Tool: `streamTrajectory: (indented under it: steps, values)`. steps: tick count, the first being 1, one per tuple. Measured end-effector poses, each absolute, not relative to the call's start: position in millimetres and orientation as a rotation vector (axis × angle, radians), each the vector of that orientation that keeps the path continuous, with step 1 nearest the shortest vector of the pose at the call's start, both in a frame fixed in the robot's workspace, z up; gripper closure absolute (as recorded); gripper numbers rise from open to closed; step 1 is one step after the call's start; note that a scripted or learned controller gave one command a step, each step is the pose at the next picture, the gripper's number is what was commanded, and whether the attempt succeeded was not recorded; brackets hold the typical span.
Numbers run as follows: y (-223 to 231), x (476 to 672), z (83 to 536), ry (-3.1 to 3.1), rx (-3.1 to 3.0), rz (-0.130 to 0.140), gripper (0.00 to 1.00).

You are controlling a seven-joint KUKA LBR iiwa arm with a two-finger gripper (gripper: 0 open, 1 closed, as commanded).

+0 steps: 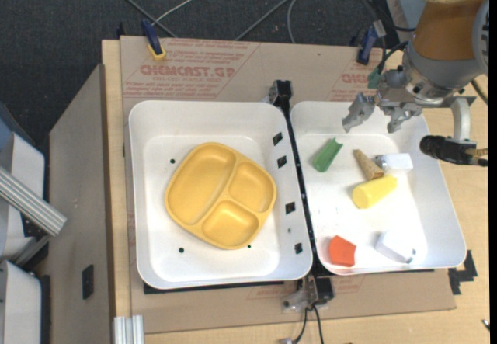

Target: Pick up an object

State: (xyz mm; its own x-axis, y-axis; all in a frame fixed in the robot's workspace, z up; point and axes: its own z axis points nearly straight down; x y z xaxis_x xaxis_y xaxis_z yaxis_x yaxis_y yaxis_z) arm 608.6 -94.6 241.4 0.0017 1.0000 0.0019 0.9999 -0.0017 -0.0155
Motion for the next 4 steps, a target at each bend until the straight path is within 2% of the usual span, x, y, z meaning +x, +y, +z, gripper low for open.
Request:
streamTrajectory:
  steps: [1,3,4]
  values:
    - [-94.3,610.9,249.5,-2.221,-2.219,0.0,0.0]
    - [-92.6,612.8,133.2,-2.218,-2.219,0.004,0.0]
    - [-91.5,613.6,84.4,-2.218,-2.22,-0.002,0.0]
